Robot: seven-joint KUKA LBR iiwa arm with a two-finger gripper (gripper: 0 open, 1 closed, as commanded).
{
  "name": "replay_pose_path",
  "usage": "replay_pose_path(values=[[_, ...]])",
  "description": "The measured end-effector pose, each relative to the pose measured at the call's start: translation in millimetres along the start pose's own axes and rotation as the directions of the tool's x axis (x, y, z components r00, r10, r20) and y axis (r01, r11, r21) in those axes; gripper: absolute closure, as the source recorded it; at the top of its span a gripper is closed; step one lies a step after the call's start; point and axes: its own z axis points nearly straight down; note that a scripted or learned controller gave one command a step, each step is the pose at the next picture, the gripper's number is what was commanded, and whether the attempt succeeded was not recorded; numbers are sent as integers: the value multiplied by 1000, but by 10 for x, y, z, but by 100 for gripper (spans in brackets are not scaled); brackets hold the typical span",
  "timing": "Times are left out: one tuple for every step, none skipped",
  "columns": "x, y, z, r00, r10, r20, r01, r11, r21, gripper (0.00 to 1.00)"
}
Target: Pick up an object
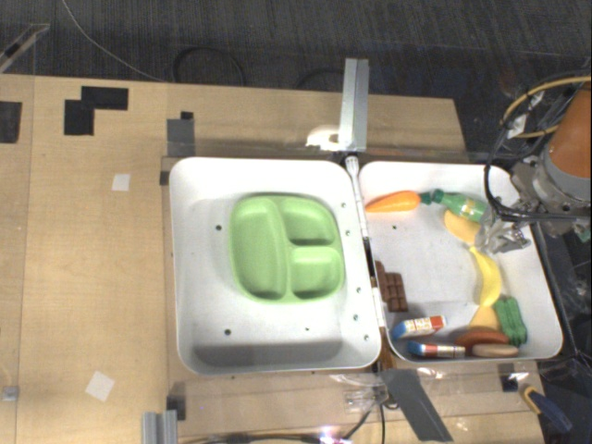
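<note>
Near the right white bin's (555, 326) far-right corner, your two-finger gripper (504, 239) — grip state unreadable — hovers above the curved yellow banana (487, 285), whose long axis runs toward the near edge.

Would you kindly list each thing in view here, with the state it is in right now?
green divided plate: upright, lying in the left bin.
carrot: lying flat at the right bin's far edge.
banana: lying flat, mid-bin.
chocolate bar: flat beside the divider.
gripper: low above the banana's upper end, holding nothing visible.
</note>
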Motion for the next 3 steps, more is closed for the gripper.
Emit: replay_pose_path(values=[[-2, 0, -3, 1000, 0, 0, 0, 1000, 0, 0], [95, 52, 684, 997, -75, 4, 75, 997, 4, 0], [634, 402, 766, 993, -116, 4, 116, 993, 6, 0]])
